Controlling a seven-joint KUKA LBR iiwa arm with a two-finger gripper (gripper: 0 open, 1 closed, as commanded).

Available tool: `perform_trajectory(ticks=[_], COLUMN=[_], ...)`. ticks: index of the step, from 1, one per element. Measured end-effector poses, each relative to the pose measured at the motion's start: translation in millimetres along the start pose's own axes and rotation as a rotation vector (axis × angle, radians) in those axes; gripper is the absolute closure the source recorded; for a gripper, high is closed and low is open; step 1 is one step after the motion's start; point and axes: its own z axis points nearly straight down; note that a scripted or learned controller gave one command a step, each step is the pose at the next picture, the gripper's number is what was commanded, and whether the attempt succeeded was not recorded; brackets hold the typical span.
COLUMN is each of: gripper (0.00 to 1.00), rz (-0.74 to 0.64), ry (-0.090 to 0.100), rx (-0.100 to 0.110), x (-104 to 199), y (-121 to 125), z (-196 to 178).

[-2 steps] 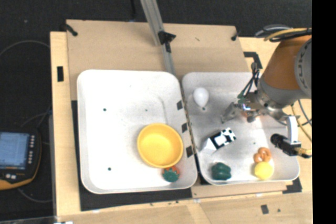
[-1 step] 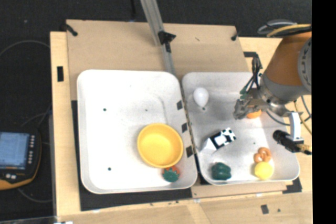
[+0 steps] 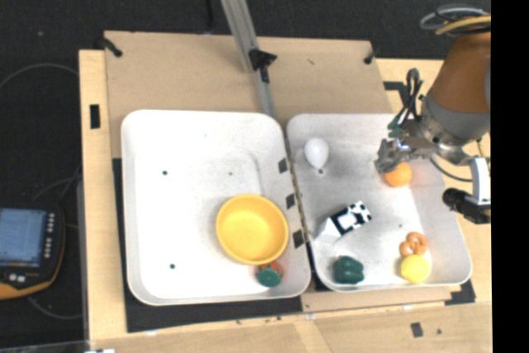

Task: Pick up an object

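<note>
the claw [image 3: 391, 153] hangs at the right-hand bin's [image 3: 372, 132] upper right, and whether it is apart or together i cannot tell. the orange ball [image 3: 397, 174] lies just below it in the frame, touching or nearly so, round with no long axis.

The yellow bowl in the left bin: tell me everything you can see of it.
The yellow bowl is round, plain yellow all over, and looks like smooth plastic. It sits upright, mouth up, with nothing visible inside it. It rests on the floor of the left bin, toward that bin's lower right corner. Just below its rim lies a small green and red object; whether the two touch cannot be told.
</note>
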Motion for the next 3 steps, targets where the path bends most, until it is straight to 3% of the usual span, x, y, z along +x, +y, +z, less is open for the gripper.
perform_trajectory(ticks=[1,2,3], gripper=[1.0,1.0,1.0], rz=[0.0,-0.002,-0.004], ry=[-0.001,0.001,0.001], rx=[-0.002,0.004,0.002], x=[-3,-4,49], y=[4,5,17], z=[-65,-72,-77])
